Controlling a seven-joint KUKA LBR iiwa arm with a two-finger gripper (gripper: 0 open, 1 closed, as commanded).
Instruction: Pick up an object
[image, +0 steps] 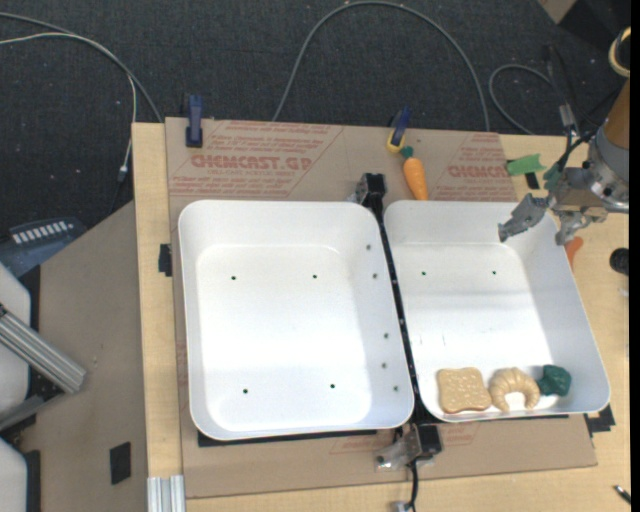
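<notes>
On the cardboard-covered worktop (300, 150), the left shallow white plastic bin (290, 315) lies just beside the right shallow white plastic bin (480, 300), their inner rims almost touching along a dark seam. Beyond the right bin's far left corner, an orange carrot-shaped toy with a green tip (414, 177) lies on the cardboard, and a blue clamp (400, 127) sits just past it at the worktop's far edge. Inside the right bin, three small things line up along its near rim: a tan square cracker-like toy (463, 390) toward the left, a pale croissant-shaped toy (514, 388) just beside it and seemingly touching, and a dark green lumpy toy (555, 379) nearest the right wall. The grey arm comes in from the right and hangs over the right bin's far right corner, well apart from that row of toys, with its wrist above the rim and dark cables trailing upward. The end effector (540, 215) points down and leftward toward the bin, one grey finger (520, 215) slanting over the far rim; its fingers appear spread apart, and nothing is visible between them.
</notes>
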